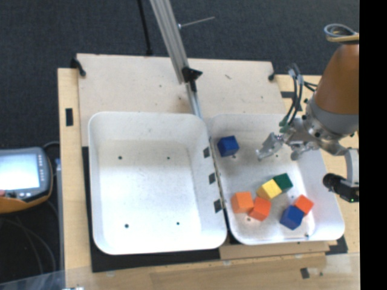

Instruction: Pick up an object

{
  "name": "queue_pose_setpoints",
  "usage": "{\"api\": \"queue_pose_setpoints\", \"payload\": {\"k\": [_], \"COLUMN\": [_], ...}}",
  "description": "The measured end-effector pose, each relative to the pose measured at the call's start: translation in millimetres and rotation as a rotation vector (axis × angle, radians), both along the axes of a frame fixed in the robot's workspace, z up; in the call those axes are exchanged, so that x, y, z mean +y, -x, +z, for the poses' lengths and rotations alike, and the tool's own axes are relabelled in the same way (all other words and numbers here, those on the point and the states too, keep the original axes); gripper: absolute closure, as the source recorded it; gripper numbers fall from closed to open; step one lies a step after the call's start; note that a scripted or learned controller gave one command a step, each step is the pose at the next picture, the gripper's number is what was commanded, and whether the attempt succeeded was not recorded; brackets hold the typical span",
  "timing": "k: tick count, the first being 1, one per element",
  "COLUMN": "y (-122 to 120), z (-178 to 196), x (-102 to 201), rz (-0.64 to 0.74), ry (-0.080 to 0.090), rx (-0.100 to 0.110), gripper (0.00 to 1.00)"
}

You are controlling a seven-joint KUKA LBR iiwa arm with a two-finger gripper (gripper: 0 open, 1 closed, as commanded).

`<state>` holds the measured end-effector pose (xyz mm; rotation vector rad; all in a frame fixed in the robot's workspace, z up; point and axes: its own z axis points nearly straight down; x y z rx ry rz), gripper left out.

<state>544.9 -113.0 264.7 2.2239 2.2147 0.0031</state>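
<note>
Several small cubes lie in the right bin (326, 225). A blue cube (227, 145) sits alone near the bin's left wall. Toward the front is a cluster: two orange cubes (242, 202) (261, 209), a yellow cube (270, 190), a green cube (282, 181), another blue cube (291, 217) and a third orange cube (303, 204). My gripper (281, 149) hangs over the bin's middle, right of the lone blue cube and behind the cluster. It is open, with nothing between its fingers (265, 147).
The left bin (97, 180) adjoins the right one, and a raised divider with black clips (213, 177) separates them. A slanted metal pole (172, 38) rises behind the bins. A small screen device (21, 174) sits off the bench at the left.
</note>
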Motion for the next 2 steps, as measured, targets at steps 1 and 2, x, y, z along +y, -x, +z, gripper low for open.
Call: {"api": "queue_pose_setpoints", "payload": {"k": [1, 2], "y": [-39.2, -73.3], "z": [15.7, -28.0], "x": [-13.7, -11.4], "rz": [0.008, 0.008], "ry": [0.001, 0.002], "rx": [-0.002, 0.004], "gripper": [0.0, 0.0]}}
